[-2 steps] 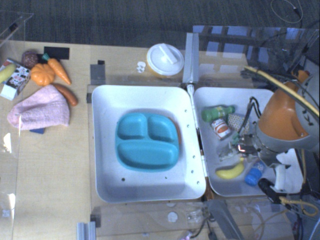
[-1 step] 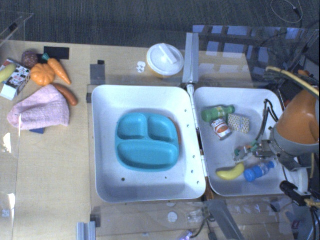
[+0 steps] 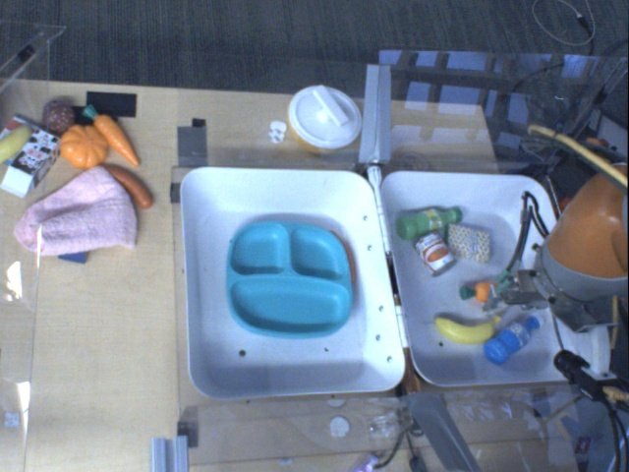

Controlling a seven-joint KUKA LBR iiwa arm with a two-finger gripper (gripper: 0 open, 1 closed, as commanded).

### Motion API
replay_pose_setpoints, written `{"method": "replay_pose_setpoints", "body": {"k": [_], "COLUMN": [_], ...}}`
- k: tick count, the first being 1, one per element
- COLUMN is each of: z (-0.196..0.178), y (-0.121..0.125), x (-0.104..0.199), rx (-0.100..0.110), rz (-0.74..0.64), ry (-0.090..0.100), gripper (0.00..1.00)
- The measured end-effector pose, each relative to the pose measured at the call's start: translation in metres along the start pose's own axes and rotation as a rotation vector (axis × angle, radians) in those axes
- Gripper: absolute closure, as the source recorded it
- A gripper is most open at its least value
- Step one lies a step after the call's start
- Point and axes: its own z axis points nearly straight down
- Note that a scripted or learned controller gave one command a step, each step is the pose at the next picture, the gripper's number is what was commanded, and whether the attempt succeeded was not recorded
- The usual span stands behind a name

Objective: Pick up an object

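Observation:
The right bin (image 3: 423, 362) holds a green bottle (image 3: 428, 222), a small can (image 3: 435, 253), a patterned beige block (image 3: 470, 242), a small orange piece (image 3: 479, 290), a yellow banana (image 3: 464, 330) and a blue bottle (image 3: 511, 340). The arm reaches in from the right, with its orange band (image 3: 595, 229) above the bin's right side. My gripper (image 3: 509, 291) hangs low just right of the orange piece and above the banana's right end. Whether it touches either one is too small to tell.
A blue divided tray (image 3: 292, 276) lies in the left bin (image 3: 206, 342). A white lidded bowl (image 3: 325, 118) stands behind the bins. At far left on the bench lie a pink cloth (image 3: 79, 214), a toy pumpkin (image 3: 84, 146) and a carrot (image 3: 120, 138).

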Motion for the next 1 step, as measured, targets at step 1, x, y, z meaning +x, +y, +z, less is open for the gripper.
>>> {"method": "replay_pose_setpoints", "body": {"k": [1], "z": [-0.1186], "y": [0.0217], "x": [0.0185], "rx": [0.023], "rz": [0.262], "ry": [0.005], "gripper": [1.00]}}
